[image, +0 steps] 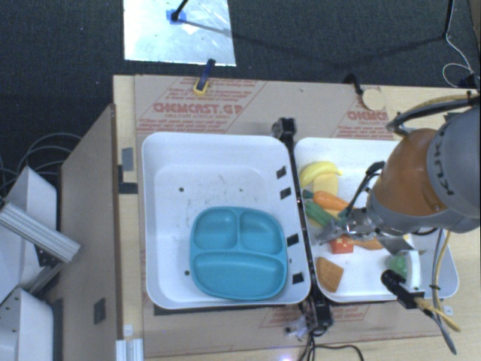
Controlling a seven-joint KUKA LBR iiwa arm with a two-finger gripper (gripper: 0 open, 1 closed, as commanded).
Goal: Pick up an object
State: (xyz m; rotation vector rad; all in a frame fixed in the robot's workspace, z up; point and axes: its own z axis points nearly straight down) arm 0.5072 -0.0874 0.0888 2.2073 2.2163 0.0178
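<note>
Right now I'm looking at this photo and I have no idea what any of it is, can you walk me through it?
This is one photo from a camera fixed above a workbench, looking down at a slant. The big grey shape with the orange band on the right is a robot arm reaching in; a program steers it to pick up an object.

On the bench sit two shallow white bins side by side. The left bin holds a blue divided plate. The right bin holds small toy foods: a yellow banana, an orange carrot, something green, a small red piece, a tan piece and a green and white item.

The arm's gripper is down among these toys. Whether it actually holds anything can't be made out from here.
</note>
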